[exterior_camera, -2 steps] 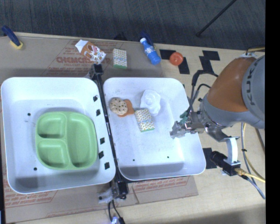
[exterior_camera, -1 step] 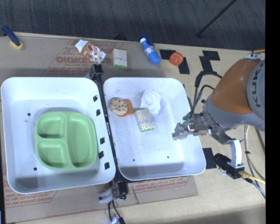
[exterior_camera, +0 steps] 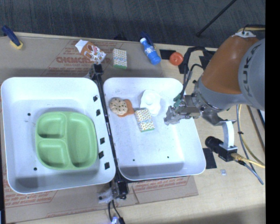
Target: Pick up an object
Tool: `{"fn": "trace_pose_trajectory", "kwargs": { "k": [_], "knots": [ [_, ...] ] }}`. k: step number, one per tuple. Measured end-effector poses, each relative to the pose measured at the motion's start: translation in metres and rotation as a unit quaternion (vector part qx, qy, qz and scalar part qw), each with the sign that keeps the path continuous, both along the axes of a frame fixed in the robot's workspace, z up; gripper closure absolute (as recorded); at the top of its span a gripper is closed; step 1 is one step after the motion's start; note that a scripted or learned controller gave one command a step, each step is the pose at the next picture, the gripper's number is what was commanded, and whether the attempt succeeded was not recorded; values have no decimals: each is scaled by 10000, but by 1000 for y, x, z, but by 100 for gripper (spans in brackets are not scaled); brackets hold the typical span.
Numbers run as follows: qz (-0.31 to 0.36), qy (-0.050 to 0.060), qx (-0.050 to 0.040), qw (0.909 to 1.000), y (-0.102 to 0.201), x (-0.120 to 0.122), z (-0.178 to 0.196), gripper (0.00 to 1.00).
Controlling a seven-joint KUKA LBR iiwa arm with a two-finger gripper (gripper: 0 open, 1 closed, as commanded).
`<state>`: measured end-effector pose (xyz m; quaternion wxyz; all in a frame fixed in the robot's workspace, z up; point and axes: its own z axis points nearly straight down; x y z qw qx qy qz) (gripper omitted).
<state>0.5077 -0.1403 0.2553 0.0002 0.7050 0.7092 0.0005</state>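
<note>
In the right bin point(exterior_camera: 149, 164) lie a round cookie point(exterior_camera: 118, 106) on an orange piece, a small patterned packet point(exterior_camera: 144, 120) and a white cup-like object point(exterior_camera: 151, 101). My gripper point(exterior_camera: 172, 117) hangs over the bin's right side, a little to the right of the packet and the white object. Nothing shows between its fingers. The grey arm with its orange band point(exterior_camera: 228, 64) reaches in from the right.
The left bin point(exterior_camera: 18, 171) holds a green divided plate point(exterior_camera: 66, 140). Behind the bins on the cardboard lie a snack wrapper point(exterior_camera: 90, 52), a small green box point(exterior_camera: 120, 58), a blue bottle point(exterior_camera: 150, 51) and an orange ball point(exterior_camera: 176, 58). Cables run at the right.
</note>
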Motion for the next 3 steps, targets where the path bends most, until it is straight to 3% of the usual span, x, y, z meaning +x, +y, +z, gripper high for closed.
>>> {"fn": "trace_pose_trajectory", "kwargs": {
  "k": [1,2,3],
  "knots": [
    [-2,13,-4,10000,-32,-28,-27,100],
    [0,-2,-4,10000,-17,-30,-10,100],
    [5,12,0,10000,-6,-31,-21,100]
  ]
}}
